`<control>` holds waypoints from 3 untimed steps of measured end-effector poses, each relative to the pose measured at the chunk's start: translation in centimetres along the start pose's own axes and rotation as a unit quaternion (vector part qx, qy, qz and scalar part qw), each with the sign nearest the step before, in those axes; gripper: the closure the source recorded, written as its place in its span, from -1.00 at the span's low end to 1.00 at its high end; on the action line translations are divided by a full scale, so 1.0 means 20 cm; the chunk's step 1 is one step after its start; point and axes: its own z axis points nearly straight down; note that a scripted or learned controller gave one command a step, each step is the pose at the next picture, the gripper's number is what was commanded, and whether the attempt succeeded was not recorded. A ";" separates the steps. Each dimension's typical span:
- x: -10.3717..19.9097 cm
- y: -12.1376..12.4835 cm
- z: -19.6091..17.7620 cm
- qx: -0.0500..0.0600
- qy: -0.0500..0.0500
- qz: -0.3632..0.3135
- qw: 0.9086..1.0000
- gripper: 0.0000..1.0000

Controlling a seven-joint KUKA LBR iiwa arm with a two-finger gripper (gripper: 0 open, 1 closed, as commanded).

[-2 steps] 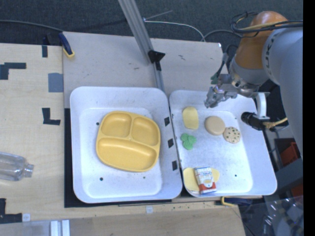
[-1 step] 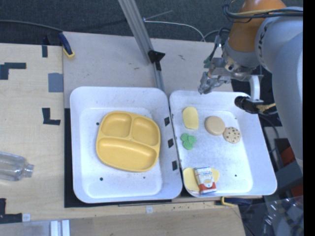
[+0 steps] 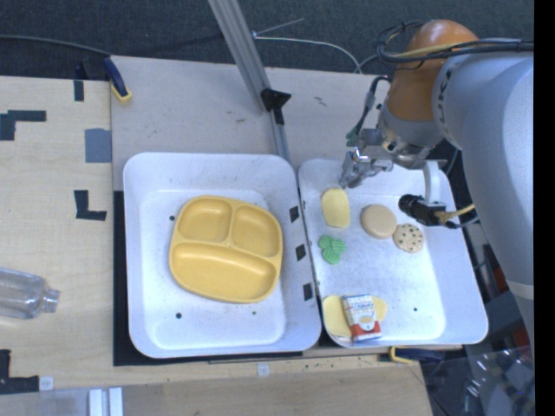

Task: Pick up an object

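The right bin (image 3: pixel 434 319) holds a pale yellow oblong piece (image 3: pixel 336 207), a tan round biscuit (image 3: pixel 378 221), a speckled cookie (image 3: pixel 408 237), a small green leafy piece (image 3: pixel 331 249) and a red-and-white carton (image 3: pixel 362 315) lying on a yellow piece at the front. My gripper (image 3: pixel 354 173) hangs over the bin's back left corner, just above and behind the pale yellow piece. Nothing shows between its fingers.
The left bin (image 3: pixel 147 319) holds a yellow divided plate (image 3: pixel 227 248). A metal pole (image 3: pixel 243 50) slants down to the bins' back edge. A clear plastic bottle (image 3: pixel 22 293) lies on the bench at far left. The arm's grey body fills the right side.
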 end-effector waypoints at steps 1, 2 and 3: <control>-0.17 -0.03 -0.56 -0.006 0.000 0.000 1.000 1.00; -0.11 -0.03 -0.28 0.000 0.000 0.000 1.000 1.00; 0.00 -0.08 -0.05 0.000 0.000 -0.001 1.000 1.00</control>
